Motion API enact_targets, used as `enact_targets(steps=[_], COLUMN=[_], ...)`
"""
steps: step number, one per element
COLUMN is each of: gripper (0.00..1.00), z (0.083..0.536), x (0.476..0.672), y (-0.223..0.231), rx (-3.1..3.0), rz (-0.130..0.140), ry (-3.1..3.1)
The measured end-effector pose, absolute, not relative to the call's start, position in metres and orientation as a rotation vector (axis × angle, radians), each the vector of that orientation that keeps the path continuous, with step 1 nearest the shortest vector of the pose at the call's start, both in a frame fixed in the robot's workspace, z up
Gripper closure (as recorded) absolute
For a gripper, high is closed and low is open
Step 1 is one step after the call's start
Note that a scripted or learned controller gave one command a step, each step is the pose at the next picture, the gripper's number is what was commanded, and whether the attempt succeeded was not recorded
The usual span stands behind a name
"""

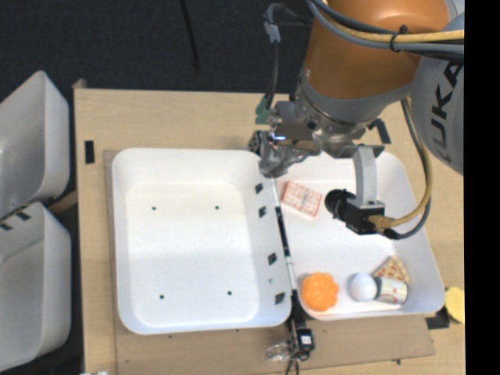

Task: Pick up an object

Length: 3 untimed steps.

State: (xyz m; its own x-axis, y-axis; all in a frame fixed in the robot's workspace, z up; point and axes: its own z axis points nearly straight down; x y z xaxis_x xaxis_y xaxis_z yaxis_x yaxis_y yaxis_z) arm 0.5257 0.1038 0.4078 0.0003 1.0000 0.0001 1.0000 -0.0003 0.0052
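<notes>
White plastic makes up both shallow bins on the worktop (94, 131), and from the camera view above, the left bin (187, 237) sits bare while the right bin (414, 287) carries every candidate for the pick. A pink patterned packet (301, 198) lies flat near the divider between the bins, just below the claw (273, 158), which hangs over the top inner corner of the right bin; the bulk of the orange-banded arm (363, 45) hides its working end, so I cannot tell how it is set or whether anything is in it. An orange ball (319, 290), a white ball (362, 287) and a patterned paper cup on its side (391, 281) crowd together against the bin's near wall, well apart from the claw. The risks I judge from here: the claw stands close to the raised rims where the bins meet, so a straight descent may strike the wall instead of an object. The packet is thin and flat, and a grasp may skid over it or only push it. A black fitting with hose (353, 212) hangs low beside the packet and may nudge it. The balls would likely roll away under a slightly off-centre closing.
</notes>
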Motion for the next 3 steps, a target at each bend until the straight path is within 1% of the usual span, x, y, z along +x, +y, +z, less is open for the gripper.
enact_targets(steps=[1, 2, 3], gripper=[1.0, 0.0, 1.0], z=[0.396, 0.396, 0.407], x=[0.515, 0.515, 0.516], y=[0.14, 0.14, 0.139], rx=[2.218, 2.218, 2.215], rz=[0.001, 0.001, 0.001], ry=[2.223, 2.223, 2.226])
